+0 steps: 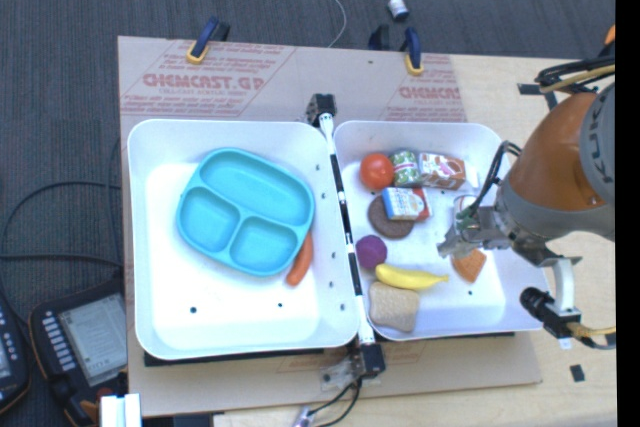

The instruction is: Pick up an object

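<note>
My gripper (463,237) hangs low over the right bin (478,315), near its right side. Just below and right of it lies an orange wedge-shaped piece (470,264), close to or touching the fingertips. Further left in the same bin are a yellow banana (411,277), a purple ball (371,250), a slice of bread (395,306), a brown disc (388,223) with a small blue-and-white carton (405,203) on it, a red tomato (377,171) and a wrapped packet (430,169).
The left bin (160,315) holds a blue three-compartment plate (245,211) with an orange carrot (300,260) leaning at its lower right edge. Clamps (412,50) sit at the board's back edge. The arm's grey and orange body (560,180) covers the right bin's right rim.
</note>
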Robot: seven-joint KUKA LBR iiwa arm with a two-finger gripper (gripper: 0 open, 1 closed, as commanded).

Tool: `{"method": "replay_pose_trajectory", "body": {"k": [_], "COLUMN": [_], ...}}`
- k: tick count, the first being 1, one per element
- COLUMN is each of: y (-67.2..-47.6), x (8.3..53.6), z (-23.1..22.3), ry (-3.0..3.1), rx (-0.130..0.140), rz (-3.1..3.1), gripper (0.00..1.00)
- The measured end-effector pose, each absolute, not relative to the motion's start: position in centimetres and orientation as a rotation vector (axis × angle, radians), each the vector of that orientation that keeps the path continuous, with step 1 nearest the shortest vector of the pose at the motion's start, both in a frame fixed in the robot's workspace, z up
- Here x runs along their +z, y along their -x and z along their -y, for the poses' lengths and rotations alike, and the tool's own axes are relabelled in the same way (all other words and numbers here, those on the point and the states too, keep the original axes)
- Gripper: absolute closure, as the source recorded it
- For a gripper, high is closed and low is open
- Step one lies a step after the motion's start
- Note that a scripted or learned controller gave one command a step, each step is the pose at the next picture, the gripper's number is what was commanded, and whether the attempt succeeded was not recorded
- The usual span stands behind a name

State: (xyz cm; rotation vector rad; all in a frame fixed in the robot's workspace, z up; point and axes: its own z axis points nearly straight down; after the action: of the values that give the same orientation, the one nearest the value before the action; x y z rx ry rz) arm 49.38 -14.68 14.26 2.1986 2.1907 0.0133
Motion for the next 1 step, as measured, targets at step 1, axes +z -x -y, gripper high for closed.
{"method": "replay_pose_trajectory", "body": {"k": [1], "y": [-49.37], "x": [14.25], "z": [14.68], "ry": [-2.199], "rx": [0.013], "rz": [-2.191], "gripper": [0.0]}}
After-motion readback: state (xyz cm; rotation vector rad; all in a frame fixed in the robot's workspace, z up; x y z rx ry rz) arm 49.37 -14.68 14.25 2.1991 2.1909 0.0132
